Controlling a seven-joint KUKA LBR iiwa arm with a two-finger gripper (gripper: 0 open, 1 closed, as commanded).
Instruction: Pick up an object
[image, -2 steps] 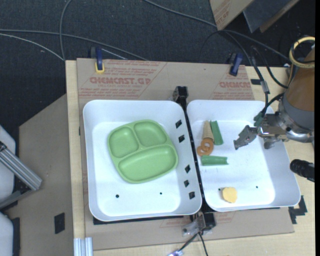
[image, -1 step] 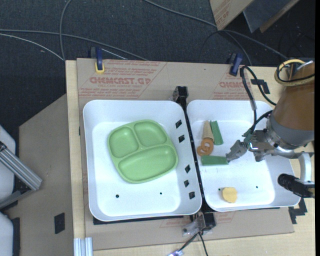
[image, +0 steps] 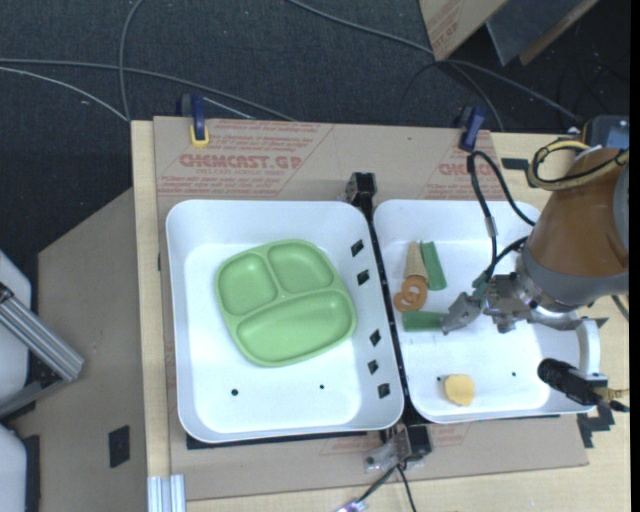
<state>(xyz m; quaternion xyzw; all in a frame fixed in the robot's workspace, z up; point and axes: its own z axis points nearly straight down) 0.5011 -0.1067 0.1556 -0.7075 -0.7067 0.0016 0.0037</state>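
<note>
Dark carpet crossed by loose cables surrounds a cardboard-topped bench (image: 250, 150) that carries two shallow white bins side by side. From the fixed camera above, the left bin (image: 200, 400) holds a pale green divided plate (image: 287, 302), lying flat and near the bin's middle, with nothing resting in its compartments. The right bin (image: 500, 400) holds the loose items: a green stick (image: 432, 264) lying next to a tan cone-shaped piece (image: 415, 262) near the bin's upper left, an orange ring (image: 409, 296) just below the cone, another green piece (image: 424, 321) beneath the ring, and a small yellow object (image: 459, 390) well apart from them near the front wall. The arm (image: 580, 240) reaches in from the right with its wrist low over the right bin, and the gripper (image: 463, 313) sits just beside the right end of the lower green piece — close enough that it may be touching, though that is hard to tell. Whether the jaws are spread or closed cannot be made out at this size, and nothing is visibly between them. As a judgement, the task is at the approach stage — the gripper is down among the objects near a likely target, but no grasp is confirmed and nothing has been lifted, so closing and raising remain.
</note>
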